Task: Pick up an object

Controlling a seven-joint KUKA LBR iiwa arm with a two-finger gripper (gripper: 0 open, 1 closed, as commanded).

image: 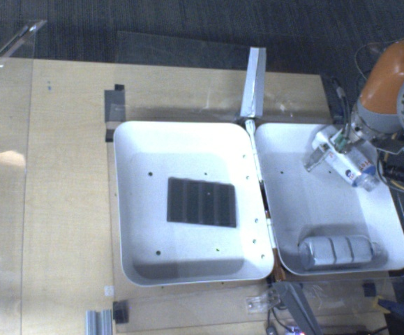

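Two white bins sit side by side on a pale wood surface (55,208). The left bin (135,152) has a dark, flat mat (202,202) with ridges lying in its middle. The right bin (285,187) has a gray lumpy block (338,250) near its front edge, lying flat and close to the front wall. The arm (393,86) comes in from the right, gray with an orange band on top. Its end effector (317,160) hangs over the back right part of the right bin, well apart from the gray block. I cannot tell how the end effector is set, because it is small and blurry from here. Something small and see-through with a bit of blue (361,175) sits just beside the end effector, and I cannot tell what it is. A gray strip (253,82) stands up at the back where the two bins meet.
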